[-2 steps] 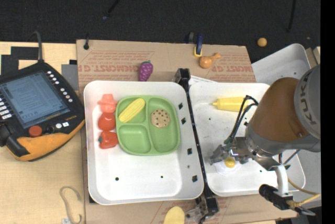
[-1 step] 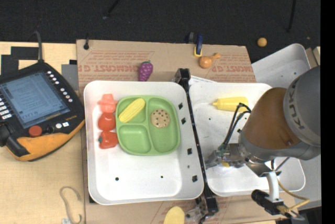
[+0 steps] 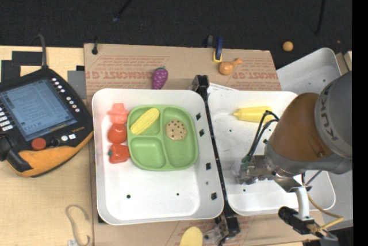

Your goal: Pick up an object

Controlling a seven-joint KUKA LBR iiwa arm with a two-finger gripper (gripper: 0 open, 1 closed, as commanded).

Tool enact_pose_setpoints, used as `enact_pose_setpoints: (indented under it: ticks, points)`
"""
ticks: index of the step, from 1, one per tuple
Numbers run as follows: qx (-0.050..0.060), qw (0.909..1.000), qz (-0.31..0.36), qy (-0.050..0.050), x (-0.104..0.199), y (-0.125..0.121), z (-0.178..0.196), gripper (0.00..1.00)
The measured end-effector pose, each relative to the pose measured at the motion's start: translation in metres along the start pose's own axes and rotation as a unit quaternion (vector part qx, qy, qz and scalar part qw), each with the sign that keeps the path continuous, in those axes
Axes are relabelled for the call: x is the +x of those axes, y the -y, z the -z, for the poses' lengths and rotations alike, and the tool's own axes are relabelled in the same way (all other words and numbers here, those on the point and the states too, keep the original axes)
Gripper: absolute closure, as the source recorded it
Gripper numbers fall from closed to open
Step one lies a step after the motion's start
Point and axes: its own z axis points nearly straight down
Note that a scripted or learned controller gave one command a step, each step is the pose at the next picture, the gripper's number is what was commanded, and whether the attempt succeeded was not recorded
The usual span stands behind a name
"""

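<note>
Honestly, I cannot tell the gripper's [image 3: 248,173] state; the yellow bottle [image 3: 251,114] nearby looks light, smooth, slippery; grasp mid-body.

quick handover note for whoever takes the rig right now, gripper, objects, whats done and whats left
Arm is over the right bin; whether it holds anything can't be told.
Right bin: yellow bottle-like toy near the far wall.
Left bin: green divided plate with corn and cookie; red and pink toys beside it.
Done: no pick visible.
Left: grasp and lift one object.
</note>
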Motion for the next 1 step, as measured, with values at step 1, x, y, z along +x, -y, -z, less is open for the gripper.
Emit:
enact_pose_setpoints:
  ticks: [1]
  points:
    - [-0.001,1.0000,0.001,0.001,-0.0064,0.0018,0.0432,1.00]
